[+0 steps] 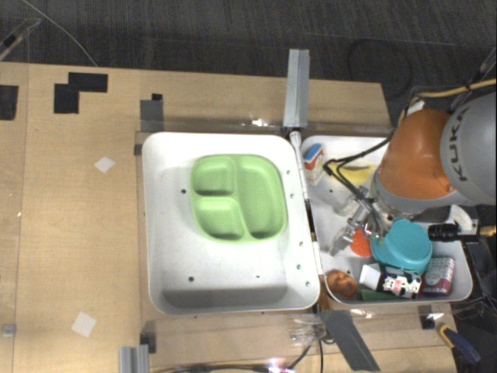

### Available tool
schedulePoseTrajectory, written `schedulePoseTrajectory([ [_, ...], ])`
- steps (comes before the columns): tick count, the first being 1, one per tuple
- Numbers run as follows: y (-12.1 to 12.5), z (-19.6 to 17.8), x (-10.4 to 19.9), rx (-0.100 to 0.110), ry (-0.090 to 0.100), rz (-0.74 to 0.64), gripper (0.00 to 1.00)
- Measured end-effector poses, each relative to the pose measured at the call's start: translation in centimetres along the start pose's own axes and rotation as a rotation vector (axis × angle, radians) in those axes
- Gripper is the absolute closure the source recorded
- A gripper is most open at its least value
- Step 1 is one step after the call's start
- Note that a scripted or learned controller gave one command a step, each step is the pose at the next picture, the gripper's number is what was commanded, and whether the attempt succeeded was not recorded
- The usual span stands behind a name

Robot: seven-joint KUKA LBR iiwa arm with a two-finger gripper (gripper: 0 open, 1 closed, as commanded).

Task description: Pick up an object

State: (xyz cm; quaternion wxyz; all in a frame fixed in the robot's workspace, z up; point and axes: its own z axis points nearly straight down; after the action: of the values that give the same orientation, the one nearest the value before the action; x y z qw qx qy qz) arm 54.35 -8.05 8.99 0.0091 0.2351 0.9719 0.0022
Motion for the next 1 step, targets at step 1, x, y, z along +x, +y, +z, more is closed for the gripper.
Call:
schedulePoseTrajectory([
  [1, 0.17, -1.23, -0.39, -0.004, -0.012, -0.004, 1.0],
])
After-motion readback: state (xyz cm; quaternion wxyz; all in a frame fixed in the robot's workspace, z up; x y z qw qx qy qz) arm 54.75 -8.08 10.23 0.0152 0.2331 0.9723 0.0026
